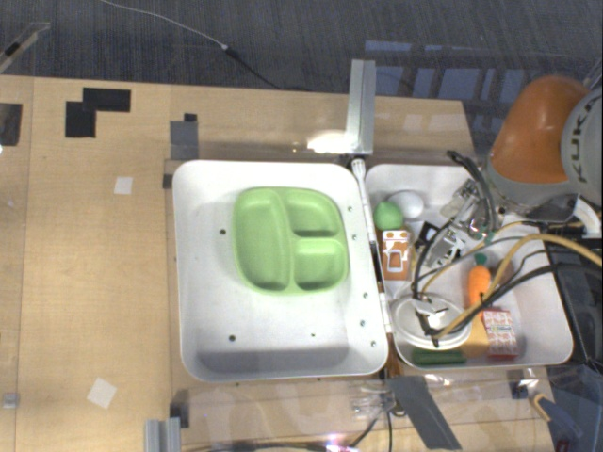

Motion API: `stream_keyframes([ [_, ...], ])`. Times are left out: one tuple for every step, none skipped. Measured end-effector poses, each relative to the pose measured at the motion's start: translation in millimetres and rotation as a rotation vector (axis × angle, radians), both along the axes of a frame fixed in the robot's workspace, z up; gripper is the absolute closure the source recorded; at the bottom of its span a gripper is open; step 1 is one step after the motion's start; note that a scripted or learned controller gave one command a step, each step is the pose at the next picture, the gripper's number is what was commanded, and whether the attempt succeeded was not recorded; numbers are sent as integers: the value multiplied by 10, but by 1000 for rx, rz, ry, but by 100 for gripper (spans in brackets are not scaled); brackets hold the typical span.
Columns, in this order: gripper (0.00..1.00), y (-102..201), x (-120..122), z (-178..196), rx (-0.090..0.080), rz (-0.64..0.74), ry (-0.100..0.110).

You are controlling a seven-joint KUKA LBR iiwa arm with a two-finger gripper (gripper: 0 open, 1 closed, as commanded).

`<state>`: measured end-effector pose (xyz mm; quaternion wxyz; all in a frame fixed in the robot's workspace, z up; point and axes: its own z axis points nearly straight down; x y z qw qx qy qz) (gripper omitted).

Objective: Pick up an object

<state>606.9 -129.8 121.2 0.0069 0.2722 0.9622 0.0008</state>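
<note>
Glossy orange arm band (535, 130), claw (450, 238) grip unclear, smooth green divided plate (289, 240)

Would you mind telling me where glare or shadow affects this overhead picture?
In the camera view, a bright glare spot washes out the bench just behind the left bin; soft shadow darkens that bin's near inner wall; the green divided tray is evenly lit; cables and the arm clutter the right bin.
</note>
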Motion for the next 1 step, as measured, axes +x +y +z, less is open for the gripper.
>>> stream_keyframes([
  [0, -39, -354, -266, -2, -30, -17],
])
